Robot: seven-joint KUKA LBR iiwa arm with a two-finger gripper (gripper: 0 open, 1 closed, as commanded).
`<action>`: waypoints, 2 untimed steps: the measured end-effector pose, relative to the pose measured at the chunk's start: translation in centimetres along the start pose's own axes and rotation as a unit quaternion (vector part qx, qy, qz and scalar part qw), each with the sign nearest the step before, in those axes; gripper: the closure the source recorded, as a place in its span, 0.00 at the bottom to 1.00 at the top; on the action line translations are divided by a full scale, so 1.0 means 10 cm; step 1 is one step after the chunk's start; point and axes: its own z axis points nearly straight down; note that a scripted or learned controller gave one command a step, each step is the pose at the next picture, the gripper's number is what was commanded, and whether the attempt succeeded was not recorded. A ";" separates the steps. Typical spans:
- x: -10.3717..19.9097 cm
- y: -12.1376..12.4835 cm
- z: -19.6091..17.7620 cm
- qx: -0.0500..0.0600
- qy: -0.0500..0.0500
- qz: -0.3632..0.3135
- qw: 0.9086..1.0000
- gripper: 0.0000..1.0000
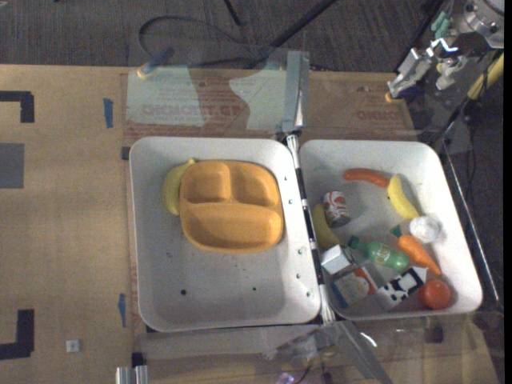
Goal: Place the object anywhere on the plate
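Note:
An orange plate with three compartments lies in the left bin, toward its back. A yellow banana pokes out from under the plate's left edge. The right bin holds the loose objects: an orange sausage shape, a second banana, a small can, a green bottle, a carrot and a red tomato. My gripper hangs high beyond the right bin's back right corner, open, with nothing between its fingers.
Small cartons and a black and white box crowd the right bin's front. A metal divider runs between the bins. Cardboard covers the bench to the left. Tripod legs and cables cross the floor at the back.

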 end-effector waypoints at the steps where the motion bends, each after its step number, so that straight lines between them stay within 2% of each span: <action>1: -0.45 -0.13 -0.39 -0.001 -0.001 -0.021 1.000 0.00; 2: -1.08 -0.22 -0.47 0.000 -0.001 -0.041 0.999 0.00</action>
